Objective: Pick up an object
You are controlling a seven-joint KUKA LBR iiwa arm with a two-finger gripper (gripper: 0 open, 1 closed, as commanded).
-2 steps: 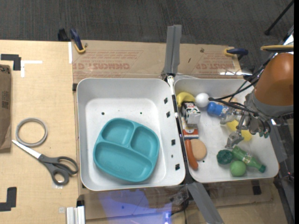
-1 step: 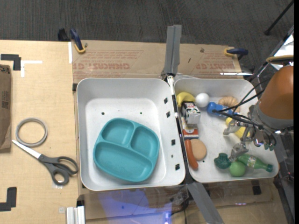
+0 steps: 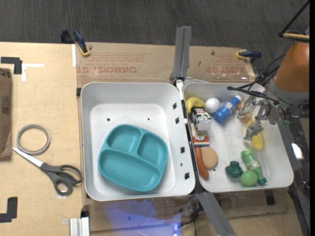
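Camera view: I see the arm w/ orange band reaching in from the right, wrist bent down over the right bin. Gripper sits low just above a yellow object, near the bin's right wall; can't tell its state. Blue bottle lies to the left. Teal divided plate in the left bin.
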